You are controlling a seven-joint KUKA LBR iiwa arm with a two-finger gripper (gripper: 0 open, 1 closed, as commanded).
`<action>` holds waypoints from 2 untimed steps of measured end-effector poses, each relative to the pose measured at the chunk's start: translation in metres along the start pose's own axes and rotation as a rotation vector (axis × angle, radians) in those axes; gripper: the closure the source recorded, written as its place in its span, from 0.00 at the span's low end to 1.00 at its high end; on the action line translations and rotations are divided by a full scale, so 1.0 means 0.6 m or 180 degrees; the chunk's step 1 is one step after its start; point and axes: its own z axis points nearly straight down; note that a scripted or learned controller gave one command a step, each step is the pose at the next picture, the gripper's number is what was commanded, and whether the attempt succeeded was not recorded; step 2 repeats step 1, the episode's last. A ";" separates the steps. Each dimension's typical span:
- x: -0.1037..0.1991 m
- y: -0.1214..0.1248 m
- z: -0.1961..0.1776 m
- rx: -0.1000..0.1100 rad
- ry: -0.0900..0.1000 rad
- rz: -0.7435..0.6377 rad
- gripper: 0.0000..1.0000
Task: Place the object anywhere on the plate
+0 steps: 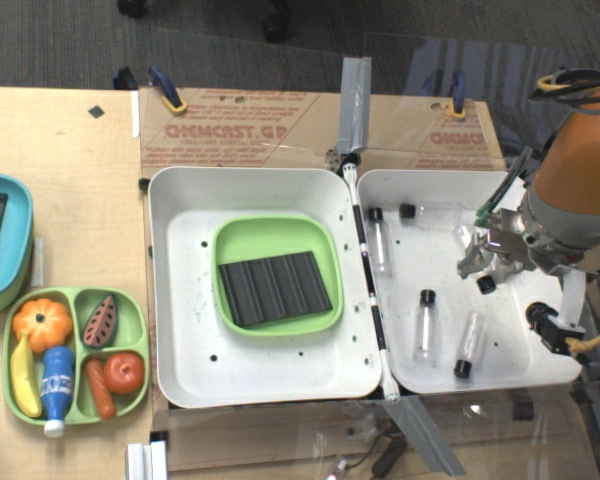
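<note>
A green square plate point(234, 236) lies in the middle of the left white bin point(180, 348). A dark grey ridged slab point(275, 288) rests flat on it. In the right bin point(420, 193) lie several clear tubes with black caps: one along the left wall point(378, 240), one near the middle point(423, 322), one toward the front point(468, 342). A small black cap point(408, 210) sits near the back. My gripper point(480, 260) hangs low over the right part of this bin, with a black-capped piece point(487, 284) just below it; whether that piece is held is unclear.
A divider rail point(365, 268) runs between the two bins. Cardboard point(240, 128) lies behind them. On the wooden bench at left stand a green toy-food tray point(75, 363) and a teal tray point(5, 238). The arm's orange band point(580, 158) fills the right side.
</note>
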 end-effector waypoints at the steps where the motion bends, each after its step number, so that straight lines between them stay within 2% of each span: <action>1: 0.000 0.000 0.000 0.0000 0.0000 0.0000 0.00; 2: 0.000 0.000 0.000 0.0000 0.0000 0.0000 0.00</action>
